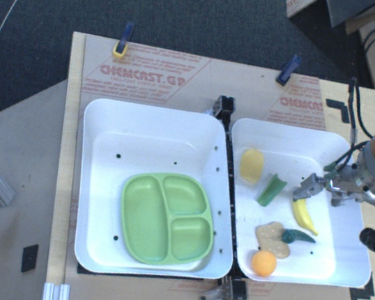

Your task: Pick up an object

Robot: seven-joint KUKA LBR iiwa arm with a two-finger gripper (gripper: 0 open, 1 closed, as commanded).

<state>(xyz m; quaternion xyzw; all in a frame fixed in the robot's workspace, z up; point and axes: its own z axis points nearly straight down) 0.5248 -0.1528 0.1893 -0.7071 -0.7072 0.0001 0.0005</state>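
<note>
Hovering above the banana [305, 215] (right bin [329, 148]), the gripper [308, 188] grip state is unclear.

Dark blue carpet floor [160, 7] surrounds a cardboard-topped bench [185, 75].

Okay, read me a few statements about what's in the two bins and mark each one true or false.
1. The green divided tray lies in the left bin. True.
2. The orange ball sits in the left bin. False: it is in the right bin, near the front edge.
3. The banana lies in the right bin. True.
4. The pincer is over the left bin. False: it is over the right bin, just above the banana.
5. The green tray has one single compartment. False: it has three.
</note>
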